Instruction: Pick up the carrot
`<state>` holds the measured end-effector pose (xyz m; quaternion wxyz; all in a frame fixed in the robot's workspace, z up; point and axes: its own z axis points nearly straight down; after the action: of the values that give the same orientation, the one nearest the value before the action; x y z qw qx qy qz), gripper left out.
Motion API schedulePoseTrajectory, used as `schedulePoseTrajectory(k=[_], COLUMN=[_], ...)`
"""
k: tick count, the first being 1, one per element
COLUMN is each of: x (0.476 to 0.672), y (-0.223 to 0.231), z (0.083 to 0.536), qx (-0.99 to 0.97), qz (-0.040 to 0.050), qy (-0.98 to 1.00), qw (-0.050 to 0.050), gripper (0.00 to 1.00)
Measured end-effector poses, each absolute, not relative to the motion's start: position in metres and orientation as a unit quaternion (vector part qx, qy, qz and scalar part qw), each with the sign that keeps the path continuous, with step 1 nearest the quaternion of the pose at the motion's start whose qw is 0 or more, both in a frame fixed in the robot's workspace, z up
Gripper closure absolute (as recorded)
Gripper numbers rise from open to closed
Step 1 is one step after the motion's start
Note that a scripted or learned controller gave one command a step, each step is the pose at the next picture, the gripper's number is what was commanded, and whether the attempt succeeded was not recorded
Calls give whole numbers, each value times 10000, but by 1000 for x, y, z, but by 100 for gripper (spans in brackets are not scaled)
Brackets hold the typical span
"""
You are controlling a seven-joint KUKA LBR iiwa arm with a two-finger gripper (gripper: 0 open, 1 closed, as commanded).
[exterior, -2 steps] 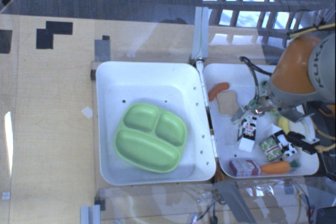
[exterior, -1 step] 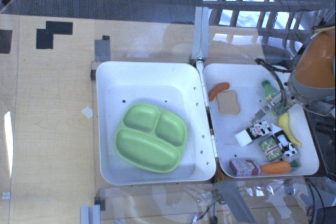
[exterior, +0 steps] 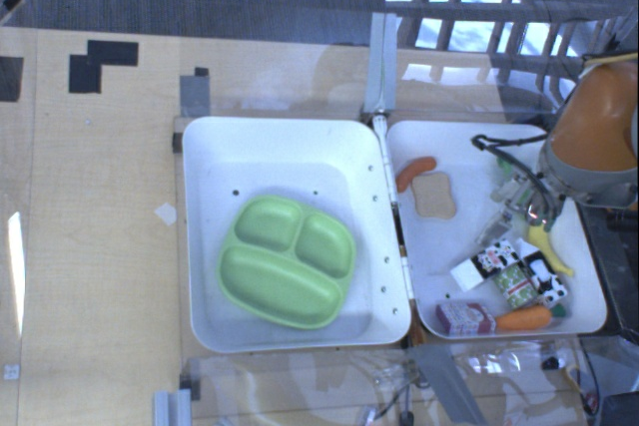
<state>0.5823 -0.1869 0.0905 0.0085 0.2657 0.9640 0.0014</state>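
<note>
Carrot (exterior: 524,318), smooth tapered orange, lies by pink box (exterior: 463,317); gripper (exterior: 520,205) finger spacing unclear

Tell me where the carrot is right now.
The carrot lies in the right-hand bin, against its near edge at the lower right of the camera view, just right of the pink box and below the cow-print carton.

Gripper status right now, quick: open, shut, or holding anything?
Gripper: fingers can't be made out, over the right bin; the carrot lies apart from it.
</note>
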Motion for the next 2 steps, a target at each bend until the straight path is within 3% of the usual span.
schedulePoseTrajectory(k=[1,2], x=[650,645], y=[-200,-193], z=[89,89], qx=[1416,-935], qz=[2,-7], qy=[9899,9956], qw=[89,79], gripper=[0,0])
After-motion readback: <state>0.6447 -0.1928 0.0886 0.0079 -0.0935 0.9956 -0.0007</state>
